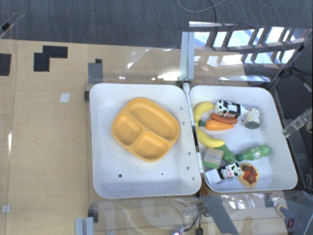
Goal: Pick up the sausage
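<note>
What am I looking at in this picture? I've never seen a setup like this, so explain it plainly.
One fixed camera looks down at a slant on a bench with two shallow white bins. The left bin holds a yellow divided plate. The right bin holds toy food: a banana, a reddish sausage lying on a carrot, a green bottle, two cow-patterned cartons and a small can. The robot arm reaches in from the right; just a grey part pokes in at the edge. Nothing is held; the sausage is untouched.
</note>
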`<state>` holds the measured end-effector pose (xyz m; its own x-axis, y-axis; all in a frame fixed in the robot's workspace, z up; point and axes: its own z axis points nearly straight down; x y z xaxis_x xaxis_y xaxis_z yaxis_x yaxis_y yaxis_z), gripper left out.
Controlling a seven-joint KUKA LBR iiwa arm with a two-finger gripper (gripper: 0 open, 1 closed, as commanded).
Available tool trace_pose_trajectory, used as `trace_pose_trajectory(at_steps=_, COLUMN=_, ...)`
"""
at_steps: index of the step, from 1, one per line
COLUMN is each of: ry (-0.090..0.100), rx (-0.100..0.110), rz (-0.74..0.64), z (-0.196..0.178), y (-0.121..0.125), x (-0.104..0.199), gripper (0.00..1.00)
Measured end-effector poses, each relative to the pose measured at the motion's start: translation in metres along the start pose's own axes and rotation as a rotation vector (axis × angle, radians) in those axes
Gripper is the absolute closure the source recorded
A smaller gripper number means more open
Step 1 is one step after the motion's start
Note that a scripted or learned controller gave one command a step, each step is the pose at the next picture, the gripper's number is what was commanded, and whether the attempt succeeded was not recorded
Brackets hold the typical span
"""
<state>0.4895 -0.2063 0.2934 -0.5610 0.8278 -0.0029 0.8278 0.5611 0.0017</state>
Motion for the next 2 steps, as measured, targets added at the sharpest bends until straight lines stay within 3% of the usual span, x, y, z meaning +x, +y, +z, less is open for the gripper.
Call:
trace_pose_trajectory(at_steps=1, ry=-0.003, rx=-0.002, rz=-0.061, z=-0.142, y=0.000, x=0.000, gripper=1.00)
trace_pose_trajectory(at_steps=2, ry=0.002, rx=0.000, rz=-0.349, z=0.084, y=0.000, x=0.001, gripper=1.00)
